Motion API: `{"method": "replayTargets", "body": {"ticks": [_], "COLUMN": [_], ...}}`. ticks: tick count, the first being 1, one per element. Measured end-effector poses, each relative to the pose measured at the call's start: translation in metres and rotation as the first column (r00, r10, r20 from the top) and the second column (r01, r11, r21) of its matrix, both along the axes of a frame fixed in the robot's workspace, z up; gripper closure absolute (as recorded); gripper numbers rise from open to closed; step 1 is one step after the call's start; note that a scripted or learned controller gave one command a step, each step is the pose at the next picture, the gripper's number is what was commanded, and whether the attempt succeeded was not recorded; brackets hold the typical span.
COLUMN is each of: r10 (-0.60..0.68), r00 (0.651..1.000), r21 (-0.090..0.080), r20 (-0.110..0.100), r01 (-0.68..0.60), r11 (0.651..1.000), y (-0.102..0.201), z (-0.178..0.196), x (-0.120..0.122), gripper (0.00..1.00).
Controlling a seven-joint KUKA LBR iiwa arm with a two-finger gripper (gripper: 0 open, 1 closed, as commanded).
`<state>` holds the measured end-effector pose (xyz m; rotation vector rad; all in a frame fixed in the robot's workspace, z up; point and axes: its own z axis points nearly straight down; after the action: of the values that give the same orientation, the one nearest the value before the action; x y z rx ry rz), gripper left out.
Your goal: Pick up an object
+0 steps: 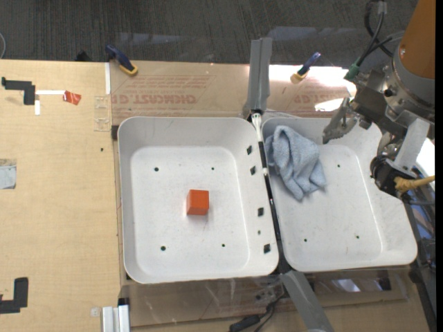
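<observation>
Orange cube: small orange-red block (pixel 198 203) lies at the left white plastic bin's (pixel 138 185) centre.
Cloth: crumpled pale blue towel (pixel 295 160) at 10 o'clock in the right white bin (pixel 387 247).
Claw: two-finger metal gripper (pixel 337 127) hovers at the towel's 2 o'clock; spread unreadable, holding nothing visible.
Advice: descend squarely over the cloth's highest fold.

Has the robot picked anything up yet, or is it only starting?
Nothing looks picked up yet. The orange block sits alone on the floor of the left bin, and the blue cloth lies crumpled in the right bin. The gripper hangs over the right bin's far edge, just right of the cloth, with nothing between its fingers. Reaching down, grasping and lifting are all left.
</observation>
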<state>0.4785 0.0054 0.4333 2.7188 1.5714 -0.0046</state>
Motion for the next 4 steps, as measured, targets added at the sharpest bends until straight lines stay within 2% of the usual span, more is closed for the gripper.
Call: {"method": "replayTargets", "body": {"ticks": [1, 2, 3, 4], "r10": [-0.101, -0.228, -0.351, -0.505], "r00": [0.995, 0.974, 0.936, 0.863], "r21": [-0.001, -0.001, -0.001, 0.000], "r20": [-0.002, -0.001, 0.000, 0.001], "r01": [0.101, 0.228, 0.351, 0.505], "r11": [0.995, 0.974, 0.936, 0.863], "y": [0.021, 0.033, 0.030, 0.051], "z": [0.007, 0.007, 0.008, 0.008], "x": [0.000, -0.001, 0.000, 0.000], "gripper": [0.00, 0.00, 0.00, 0.00]}}
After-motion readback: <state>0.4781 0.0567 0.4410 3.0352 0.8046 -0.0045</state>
